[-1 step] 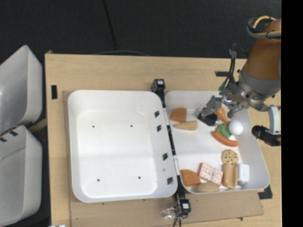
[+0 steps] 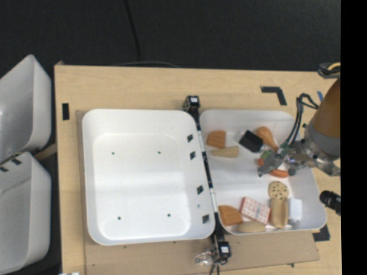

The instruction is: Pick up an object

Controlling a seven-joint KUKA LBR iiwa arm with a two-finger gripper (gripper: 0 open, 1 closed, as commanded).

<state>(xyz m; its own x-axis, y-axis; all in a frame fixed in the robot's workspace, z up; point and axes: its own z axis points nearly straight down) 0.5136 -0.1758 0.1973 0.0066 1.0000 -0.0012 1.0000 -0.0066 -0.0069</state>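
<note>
Camera view: pincer (image 2: 279, 160) sat low in the right bin (image 2: 229, 176), at a small orange piece (image 2: 276, 173) near the bin's middle right. Could not tell how the pincer stood. Piece looked light, stiff, probably smooth plastic; best pinched across its narrow middle, or it may skid.

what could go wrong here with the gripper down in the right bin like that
1. The gripper sits low in the right bin over a small orange piece; the piece looks thin and flat, so it may slip out.
2. A black block and an orange cone-shaped item lie close by, so the fingers could nudge them.
3. The round cookie sits just below, and a shifted grasp might catch it instead.
</note>
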